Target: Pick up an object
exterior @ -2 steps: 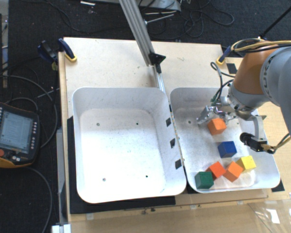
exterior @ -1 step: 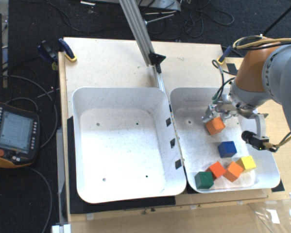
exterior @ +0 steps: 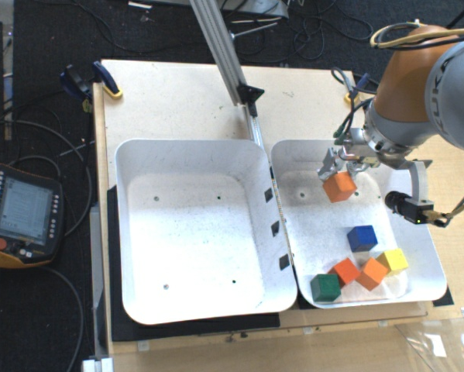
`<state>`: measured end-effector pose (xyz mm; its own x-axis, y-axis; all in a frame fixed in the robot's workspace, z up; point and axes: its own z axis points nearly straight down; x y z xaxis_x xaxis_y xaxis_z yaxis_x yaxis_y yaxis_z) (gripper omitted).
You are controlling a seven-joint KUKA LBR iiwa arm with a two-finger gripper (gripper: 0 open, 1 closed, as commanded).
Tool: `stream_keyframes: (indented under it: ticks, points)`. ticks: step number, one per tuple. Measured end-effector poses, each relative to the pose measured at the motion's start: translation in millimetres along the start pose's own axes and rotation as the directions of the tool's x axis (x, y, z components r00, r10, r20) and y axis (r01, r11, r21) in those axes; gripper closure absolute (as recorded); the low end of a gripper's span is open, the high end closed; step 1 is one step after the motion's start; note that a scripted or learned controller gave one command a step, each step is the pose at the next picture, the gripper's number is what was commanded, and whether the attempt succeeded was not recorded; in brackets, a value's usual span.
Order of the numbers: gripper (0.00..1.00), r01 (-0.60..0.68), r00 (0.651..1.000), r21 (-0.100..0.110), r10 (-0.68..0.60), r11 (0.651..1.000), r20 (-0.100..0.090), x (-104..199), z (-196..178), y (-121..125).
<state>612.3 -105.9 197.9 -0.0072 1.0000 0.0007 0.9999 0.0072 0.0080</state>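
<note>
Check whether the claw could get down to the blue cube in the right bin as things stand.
Probably not right away: the claw is shut on an orange cube, so it is occupied. Otherwise the way looks free; the blue cube sits apart from the other blocks with nothing above it.

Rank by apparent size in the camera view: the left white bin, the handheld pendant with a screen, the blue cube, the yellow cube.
1. Left white plastic bin
2. Grey handheld pendant with a screen
3. Blue cube and yellow cube: too alike to rank; the yellow one looks marginally smaller.
</note>
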Motion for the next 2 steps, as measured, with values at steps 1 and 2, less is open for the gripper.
stream_keyframes:
  ticks: [1, 2]
  points:
    - [1.0, 0.003, 1.0, 0.008, -0.003, 1.0, -0.003, 94.3, -5.4, -0.3]
    - [1.0, 0.003, 1.0, 0.005, -0.003, 1.0, -0.003, 173.4, 3.9, 60.2]
